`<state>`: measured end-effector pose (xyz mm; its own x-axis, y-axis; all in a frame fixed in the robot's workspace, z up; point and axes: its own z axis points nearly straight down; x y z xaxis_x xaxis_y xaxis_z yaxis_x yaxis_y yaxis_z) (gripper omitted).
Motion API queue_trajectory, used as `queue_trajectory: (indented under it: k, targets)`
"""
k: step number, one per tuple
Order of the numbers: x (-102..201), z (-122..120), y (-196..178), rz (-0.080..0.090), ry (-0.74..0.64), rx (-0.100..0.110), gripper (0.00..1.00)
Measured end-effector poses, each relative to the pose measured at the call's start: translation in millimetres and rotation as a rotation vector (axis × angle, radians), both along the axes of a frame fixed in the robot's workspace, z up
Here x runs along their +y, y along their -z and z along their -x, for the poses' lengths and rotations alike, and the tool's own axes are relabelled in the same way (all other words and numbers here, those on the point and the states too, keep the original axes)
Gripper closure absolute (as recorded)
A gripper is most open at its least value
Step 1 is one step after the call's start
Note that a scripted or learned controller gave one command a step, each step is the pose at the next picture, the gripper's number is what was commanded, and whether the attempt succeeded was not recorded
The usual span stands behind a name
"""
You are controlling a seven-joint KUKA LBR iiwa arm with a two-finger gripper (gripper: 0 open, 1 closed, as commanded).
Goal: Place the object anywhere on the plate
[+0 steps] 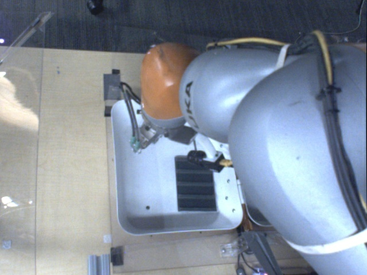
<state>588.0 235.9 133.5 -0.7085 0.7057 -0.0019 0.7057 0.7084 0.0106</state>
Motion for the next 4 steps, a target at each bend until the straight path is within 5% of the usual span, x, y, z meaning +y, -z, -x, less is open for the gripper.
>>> queue_trajectory:
  k: [1, 2, 3, 4]
  targets:
    - [-14, 36, -132, 0.002, 0.122, 0.002, 1.0]
    - [-13, 40, -133, 0.004, 0.061, 0.004, 1.0]
    - [-21, 58, -41, 0.001, 0.59, 0.009, 1.0]
    - [-5, 96, 41, -0.009, 0.488, -0.002, 1.0]
